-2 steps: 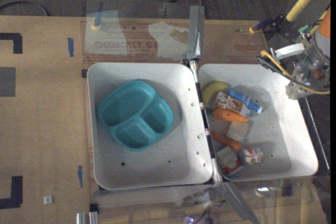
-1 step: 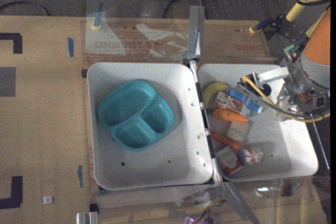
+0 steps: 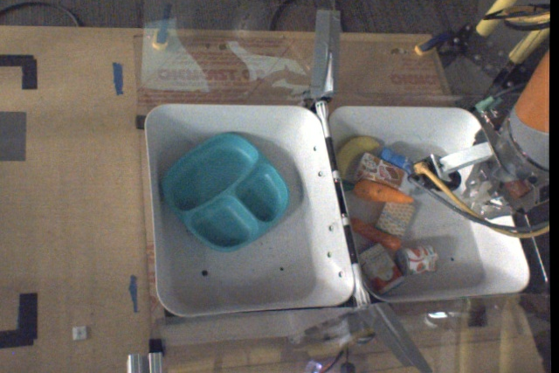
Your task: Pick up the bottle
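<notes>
One task item, the bottle: not distinguishable among the small goods packed into the left half of the right bin [image 3: 500,273], centre right of frame. Noted there: yellow rounded item [image 3: 356,151] at the upper left corner, carrot [image 3: 384,192] just below it, printed carton [image 3: 417,259] toward the lower edge, similar cartons beside it. Claw [image 3: 494,186] over the right half of the same bin, tangled in cables, apart from that cluster. Opening of the claw: cannot tell. Nothing seen held. Orange-banded arm [image 3: 534,96] at the right edge. Left bin [image 3: 175,279] at centre, bearing a teal divided plate [image 3: 225,189].
</notes>
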Available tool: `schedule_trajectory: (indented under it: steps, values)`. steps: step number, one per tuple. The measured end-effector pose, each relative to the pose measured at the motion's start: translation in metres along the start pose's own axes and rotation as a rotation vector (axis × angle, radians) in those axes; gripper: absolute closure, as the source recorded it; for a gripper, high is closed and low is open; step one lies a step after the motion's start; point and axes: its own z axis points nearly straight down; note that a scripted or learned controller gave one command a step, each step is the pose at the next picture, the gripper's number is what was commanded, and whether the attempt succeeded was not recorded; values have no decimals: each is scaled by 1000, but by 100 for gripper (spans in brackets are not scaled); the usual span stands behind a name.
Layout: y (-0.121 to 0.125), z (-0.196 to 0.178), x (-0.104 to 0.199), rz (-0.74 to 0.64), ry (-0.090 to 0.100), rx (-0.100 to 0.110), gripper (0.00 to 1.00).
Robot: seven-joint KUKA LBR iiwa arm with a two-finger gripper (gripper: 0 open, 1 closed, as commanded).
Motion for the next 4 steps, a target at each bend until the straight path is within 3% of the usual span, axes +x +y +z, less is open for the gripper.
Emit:
schedule_trajectory:
  steps: [1,2,3,4]
  values:
    - [2,-9,-1,6,-1,1,100]
    - [36,-26,-11,105,3,-4,100]
    - [36,51,-12,-42,1,-1,100]
    - [18,6,-6,107,3,-4,100]
